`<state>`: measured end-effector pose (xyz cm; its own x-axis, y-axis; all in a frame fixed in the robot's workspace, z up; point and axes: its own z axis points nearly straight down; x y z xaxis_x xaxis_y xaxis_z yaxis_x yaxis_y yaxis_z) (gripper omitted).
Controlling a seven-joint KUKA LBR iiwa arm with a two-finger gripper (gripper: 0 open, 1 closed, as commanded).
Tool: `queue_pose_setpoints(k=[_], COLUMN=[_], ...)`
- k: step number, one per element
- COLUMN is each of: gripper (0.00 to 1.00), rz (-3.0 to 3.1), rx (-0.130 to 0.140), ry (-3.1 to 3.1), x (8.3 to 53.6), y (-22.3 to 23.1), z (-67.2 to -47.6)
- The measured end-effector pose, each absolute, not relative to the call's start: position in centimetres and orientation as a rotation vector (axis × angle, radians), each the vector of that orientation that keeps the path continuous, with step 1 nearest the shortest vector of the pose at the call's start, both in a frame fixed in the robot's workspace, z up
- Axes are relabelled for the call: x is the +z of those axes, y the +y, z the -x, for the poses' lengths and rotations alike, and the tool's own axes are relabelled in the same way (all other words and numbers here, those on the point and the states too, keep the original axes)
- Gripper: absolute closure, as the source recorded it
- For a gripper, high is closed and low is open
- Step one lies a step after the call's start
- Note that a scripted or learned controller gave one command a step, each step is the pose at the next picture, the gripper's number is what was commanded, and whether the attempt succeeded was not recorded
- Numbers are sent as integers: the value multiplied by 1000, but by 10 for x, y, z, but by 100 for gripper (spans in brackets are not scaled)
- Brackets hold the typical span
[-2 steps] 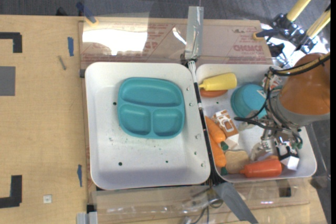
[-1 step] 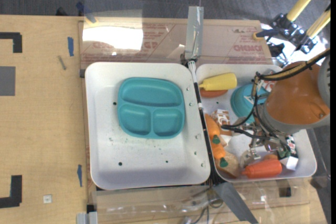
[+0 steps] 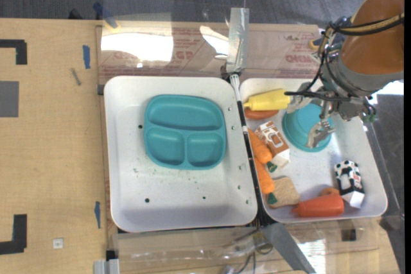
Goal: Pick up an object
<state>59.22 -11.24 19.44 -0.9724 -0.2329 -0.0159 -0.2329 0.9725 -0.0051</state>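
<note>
Teal bowl (image 3: 307, 128) sits in the right bin (image 3: 372, 157), upper middle, w/ the gripper (image 3: 323, 131) right over its rim; can't tell the gripper's state. Yellow banana (image 3: 266, 100) just left of the bowl. Carrot (image 3: 261, 157), red pepper (image 3: 320, 206), black-and-white toy (image 3: 347, 176) also in there. Left bin (image 3: 122, 138) has a teal divided plate (image 3: 185, 131).

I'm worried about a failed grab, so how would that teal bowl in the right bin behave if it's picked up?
The teal bowl looks like smooth rigid plastic, so probably stiff and light, but maybe slippery. It appears tilted, so a push might rock or tip it. The tool hangs over its rim, likely the easiest place to pinch.
</note>
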Motion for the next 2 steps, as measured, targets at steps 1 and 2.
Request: queue_pose_setpoints(k=[1,2], gripper=[0,0], rz=[412,329], rx=[-8,-1], ry=[3101,3115], x=[106,116], y=[-109,-112], z=[-561,-612])
